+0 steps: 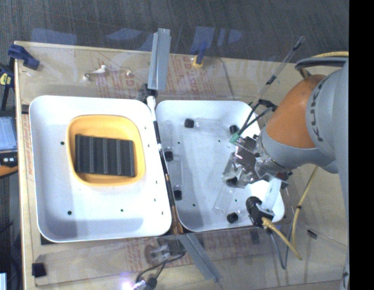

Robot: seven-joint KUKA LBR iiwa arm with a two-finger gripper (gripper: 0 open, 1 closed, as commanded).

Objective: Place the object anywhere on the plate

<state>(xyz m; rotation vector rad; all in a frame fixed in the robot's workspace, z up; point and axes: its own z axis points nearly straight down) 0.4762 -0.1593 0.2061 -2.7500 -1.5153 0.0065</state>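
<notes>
The plate [105,124] is a rounded yellow square with a dark ridged middle. It lies in the left bin [48,210]. My gripper [235,173] is low over the right side of the right bin [196,219], far from the plate. Its metal wrist and cables cover what is under it, and I see nothing clearly held. A faint see-through shape [222,199] lies on the bin floor just below the gripper; I cannot tell what it is.
Small black studs dot the right bin floor, among them one at the top [188,124] and two by the left wall [168,155]. A raised divider [161,162] separates the bins. A yellow cable [280,237] hangs off the wrist.
</notes>
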